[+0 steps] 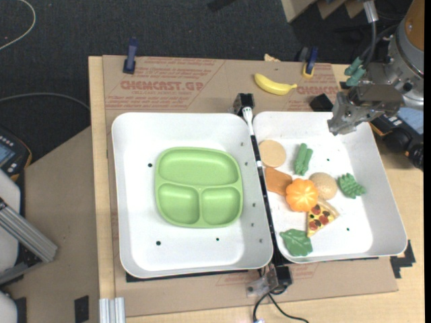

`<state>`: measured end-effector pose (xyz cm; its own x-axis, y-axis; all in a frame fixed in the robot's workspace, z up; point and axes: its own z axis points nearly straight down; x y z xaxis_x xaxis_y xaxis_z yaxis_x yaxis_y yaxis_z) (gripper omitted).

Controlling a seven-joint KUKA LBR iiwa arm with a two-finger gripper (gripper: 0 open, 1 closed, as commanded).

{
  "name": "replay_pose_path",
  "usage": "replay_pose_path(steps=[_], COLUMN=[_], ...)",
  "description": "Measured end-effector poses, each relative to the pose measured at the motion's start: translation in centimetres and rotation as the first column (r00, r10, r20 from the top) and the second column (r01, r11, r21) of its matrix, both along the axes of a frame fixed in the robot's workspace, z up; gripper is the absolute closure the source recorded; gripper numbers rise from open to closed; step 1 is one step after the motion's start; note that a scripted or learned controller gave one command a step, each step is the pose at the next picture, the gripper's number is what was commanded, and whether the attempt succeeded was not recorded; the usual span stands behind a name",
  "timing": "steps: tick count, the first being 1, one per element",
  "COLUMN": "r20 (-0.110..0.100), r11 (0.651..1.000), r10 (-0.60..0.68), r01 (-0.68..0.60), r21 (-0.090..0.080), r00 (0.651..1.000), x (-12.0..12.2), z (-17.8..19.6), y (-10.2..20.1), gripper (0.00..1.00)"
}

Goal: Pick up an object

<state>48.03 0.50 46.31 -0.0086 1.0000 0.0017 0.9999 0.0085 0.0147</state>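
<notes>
The right bin (377, 200) holds several toy foods: a tan round cookie (273, 153), a green pod (302, 159), an orange pumpkin (301, 194), a beige lump (324, 184), an orange wedge (277, 179), a pizza slice (321, 217), a green leaf (296, 241) and a frilly green piece (350, 186). My gripper (345, 123) hangs over the bin's far right corner, above and apart from the foods, with nothing seen between its fingers.
A green three-part plate (199, 186) lies in the left bin (135, 200). A yellow banana (273, 84) rests on the cardboard behind the bins. Clamps (130, 56) stand at the back edge; a black clip (243, 103) joins the bins.
</notes>
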Motion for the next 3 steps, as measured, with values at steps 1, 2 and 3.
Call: replay_pose_path(steps=[1,2,3], r20=[-0.009,-0.005,-0.031], r11=[1.0,1.0,1.0], r10=[-0.008,-0.007,-0.009], r01=[0.008,0.007,0.009], r21=[-0.003,-0.003,-0.003], r00=[1.0,1.0,0.999], x=[0.0,0.1,-0.3], z=[0.4,1.5,-12.5], y=[-0.3,-0.3,0.9], gripper=[1.0,1.0,1.0])
